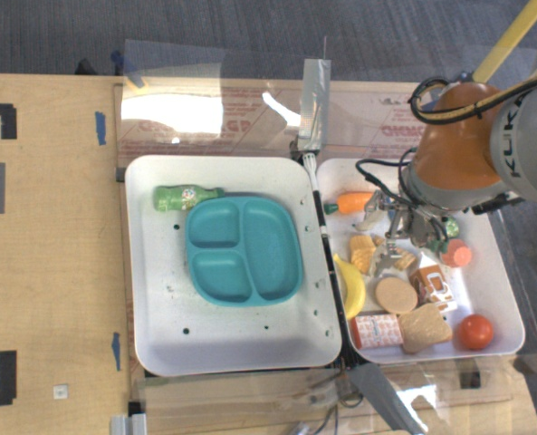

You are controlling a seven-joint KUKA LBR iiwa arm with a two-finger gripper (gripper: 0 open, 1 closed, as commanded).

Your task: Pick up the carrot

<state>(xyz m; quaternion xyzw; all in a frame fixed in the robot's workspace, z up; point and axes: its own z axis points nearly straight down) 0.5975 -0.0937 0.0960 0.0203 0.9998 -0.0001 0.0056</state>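
Note:
The carrot (350,203), orange with a green tip, lies at the back left of the right bin (508,288). My gripper (392,239) hangs below the orange wrist band, over the middle of that bin, just right of and in front of the carrot. Its metal fingers point down among the food items and nothing shows between them. The arm hides the bin's back right part.
The right bin also holds a banana (350,285), a tomato (474,332), a bread slice (425,327), a round cracker (396,294), a can (377,331) and other small foods. The left bin (150,270) holds a teal divided plate (244,249) and a green bottle (185,197).

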